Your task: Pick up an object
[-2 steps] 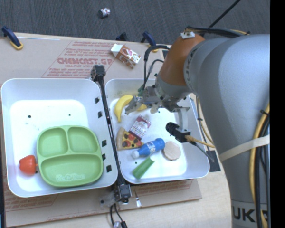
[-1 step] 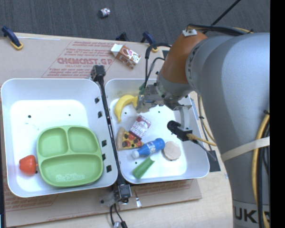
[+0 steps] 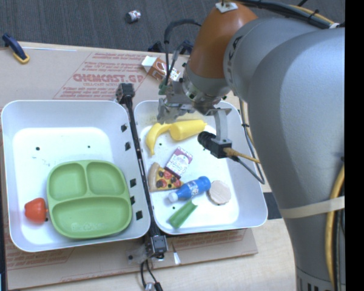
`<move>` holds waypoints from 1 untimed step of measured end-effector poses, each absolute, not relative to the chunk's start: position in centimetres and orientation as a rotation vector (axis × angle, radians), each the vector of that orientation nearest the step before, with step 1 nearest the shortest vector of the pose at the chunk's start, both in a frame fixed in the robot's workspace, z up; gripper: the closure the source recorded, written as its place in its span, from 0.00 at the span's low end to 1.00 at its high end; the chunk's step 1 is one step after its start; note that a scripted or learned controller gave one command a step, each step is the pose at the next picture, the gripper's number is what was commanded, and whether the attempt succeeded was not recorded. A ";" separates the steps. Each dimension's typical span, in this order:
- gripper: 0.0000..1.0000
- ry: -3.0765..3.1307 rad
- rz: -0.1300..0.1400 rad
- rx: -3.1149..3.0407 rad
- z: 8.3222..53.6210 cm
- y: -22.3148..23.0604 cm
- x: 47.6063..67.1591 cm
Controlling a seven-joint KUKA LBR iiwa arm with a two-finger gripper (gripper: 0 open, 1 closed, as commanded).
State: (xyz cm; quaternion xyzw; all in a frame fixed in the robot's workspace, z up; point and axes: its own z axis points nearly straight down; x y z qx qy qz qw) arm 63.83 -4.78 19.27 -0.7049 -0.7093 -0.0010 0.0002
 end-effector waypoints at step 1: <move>1.00 -2.226 0.003 -2.215 20.7 -5.3 58.4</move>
